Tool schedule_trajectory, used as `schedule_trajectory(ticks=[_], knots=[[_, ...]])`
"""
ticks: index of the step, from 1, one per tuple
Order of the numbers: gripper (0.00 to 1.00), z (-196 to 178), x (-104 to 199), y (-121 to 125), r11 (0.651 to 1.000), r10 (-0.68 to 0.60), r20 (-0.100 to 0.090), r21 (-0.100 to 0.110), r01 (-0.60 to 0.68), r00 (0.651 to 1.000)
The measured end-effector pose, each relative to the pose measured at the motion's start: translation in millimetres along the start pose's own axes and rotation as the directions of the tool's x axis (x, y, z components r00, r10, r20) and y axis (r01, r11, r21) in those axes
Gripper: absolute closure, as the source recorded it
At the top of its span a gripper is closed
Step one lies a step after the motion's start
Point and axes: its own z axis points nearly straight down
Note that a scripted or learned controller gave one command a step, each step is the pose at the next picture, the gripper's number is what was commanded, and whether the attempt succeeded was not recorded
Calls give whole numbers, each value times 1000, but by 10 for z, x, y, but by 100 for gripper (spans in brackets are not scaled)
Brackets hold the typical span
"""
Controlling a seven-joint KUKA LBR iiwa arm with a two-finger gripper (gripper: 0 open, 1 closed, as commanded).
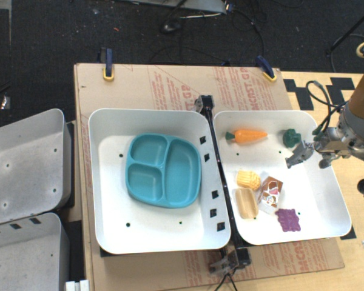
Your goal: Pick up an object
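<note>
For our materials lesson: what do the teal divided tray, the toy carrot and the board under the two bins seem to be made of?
Teal divided tray: probably moulded plastic, given its smooth, even colour, soft sheen and rounded compartments.
Toy carrot: likely plastic or rubber, with uniform orange and a green tip; which one cannot be told.
Board: looks like cardboard, matte brown with red printing.

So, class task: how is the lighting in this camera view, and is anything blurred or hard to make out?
Camera view: even, soft light; white bins bright, without harsh glare; the floor behind is dark. Carrot and teal plate look sharp; the claw at right is slightly soft, its detail hard to read.
</note>
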Motion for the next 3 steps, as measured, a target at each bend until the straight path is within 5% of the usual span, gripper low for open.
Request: schedule_trajectory(ticks=[1,3], knots=[[0,-77,9,24,1000,-4,3,-13,4,1000],[0,987,108,119,1000,-3,2,-12,3,1000]])
